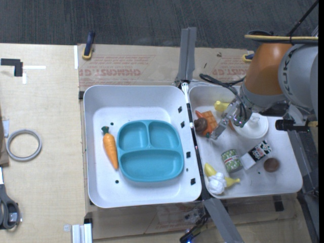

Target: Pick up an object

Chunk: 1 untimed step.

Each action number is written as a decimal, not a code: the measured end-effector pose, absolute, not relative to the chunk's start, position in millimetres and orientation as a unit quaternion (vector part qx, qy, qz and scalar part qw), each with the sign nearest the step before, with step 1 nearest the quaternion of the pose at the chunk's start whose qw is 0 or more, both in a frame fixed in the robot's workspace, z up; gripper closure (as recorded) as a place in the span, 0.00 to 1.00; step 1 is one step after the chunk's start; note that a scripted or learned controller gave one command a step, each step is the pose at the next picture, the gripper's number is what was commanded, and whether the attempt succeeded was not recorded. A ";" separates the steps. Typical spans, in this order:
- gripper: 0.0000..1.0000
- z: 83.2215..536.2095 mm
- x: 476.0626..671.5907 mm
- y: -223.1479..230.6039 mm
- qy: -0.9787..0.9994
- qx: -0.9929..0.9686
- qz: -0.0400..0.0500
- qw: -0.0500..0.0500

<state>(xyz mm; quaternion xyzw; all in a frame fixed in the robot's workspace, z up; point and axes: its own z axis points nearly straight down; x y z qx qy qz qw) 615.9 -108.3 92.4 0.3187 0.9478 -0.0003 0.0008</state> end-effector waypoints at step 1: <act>0.00 91.9 552.2 -102.0 0.946 0.323 0.000 0.000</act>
